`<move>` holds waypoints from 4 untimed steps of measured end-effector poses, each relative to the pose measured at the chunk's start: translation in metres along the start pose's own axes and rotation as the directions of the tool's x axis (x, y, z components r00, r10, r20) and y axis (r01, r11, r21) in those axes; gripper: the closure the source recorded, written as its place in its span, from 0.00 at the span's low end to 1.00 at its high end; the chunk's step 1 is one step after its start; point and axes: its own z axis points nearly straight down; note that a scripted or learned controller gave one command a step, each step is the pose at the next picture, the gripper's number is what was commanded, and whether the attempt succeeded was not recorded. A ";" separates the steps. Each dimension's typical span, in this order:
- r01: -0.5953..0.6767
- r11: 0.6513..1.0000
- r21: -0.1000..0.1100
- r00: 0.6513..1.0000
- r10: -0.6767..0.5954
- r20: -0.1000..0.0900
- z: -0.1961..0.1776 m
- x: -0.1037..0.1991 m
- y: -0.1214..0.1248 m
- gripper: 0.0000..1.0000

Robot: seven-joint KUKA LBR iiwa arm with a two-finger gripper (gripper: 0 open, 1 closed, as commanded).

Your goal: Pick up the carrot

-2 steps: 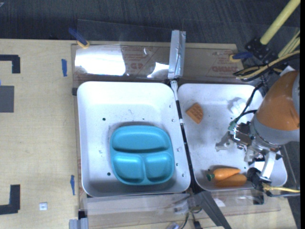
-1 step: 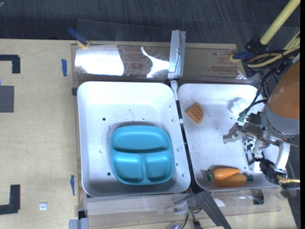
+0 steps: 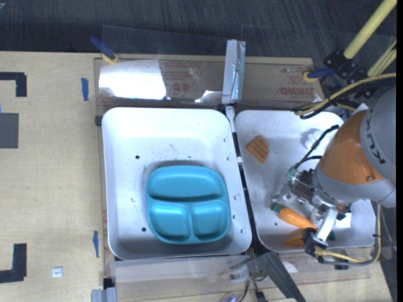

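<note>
Fingers: the gripper (image 3: 301, 214) is low over the near part of the right bin (image 3: 277, 128); its metal parts and cables crowd together, and I cannot tell whether it stands open or closed, nor whether anything sits between.
Carrot: the carrot (image 3: 295, 218) lies in the right bin close to its near edge, directly at the gripper, orange and tapered, with a small green tip pointing toward the divider between the bins. Contact with the gripper cannot be made out.
Second orange shape: a further orange patch (image 3: 295, 239) shows just nearer the bin's near rim, partly hidden by the arm; what it is cannot be told.
Arm: the arm (image 3: 352, 159) comes in over the right bin's right edge, its orange band above the wrist, grey body beyond, black cables looping along it.
Other item: a flat tan-orange piece (image 3: 257, 148) lies toward the far left part of the right bin, well apart from the carrot.
Left bin: the left bin (image 3: 126, 137) carries a blue three-compartment tray (image 3: 187, 201) near its near edge.
Bench: pale wood bench (image 3: 44, 168) with blue tape marks and black corner marks on its left part.
Room: dark floor beyond the far edge; a yellow bar (image 3: 371, 21) at the far right corner.
</note>
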 end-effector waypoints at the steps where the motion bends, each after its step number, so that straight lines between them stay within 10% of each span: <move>1: -0.002 1.000 -0.001 1.000 0.002 0.000 -0.010 0.000 0.000 1.00; 2: -0.002 1.000 0.000 1.000 0.002 0.001 -0.009 0.000 0.000 0.00; 3: 0.151 0.989 -0.001 0.989 -0.151 0.000 0.002 0.003 -0.001 0.00; 4: 0.531 0.848 -0.001 0.848 -0.531 0.001 -0.021 -0.007 0.004 0.00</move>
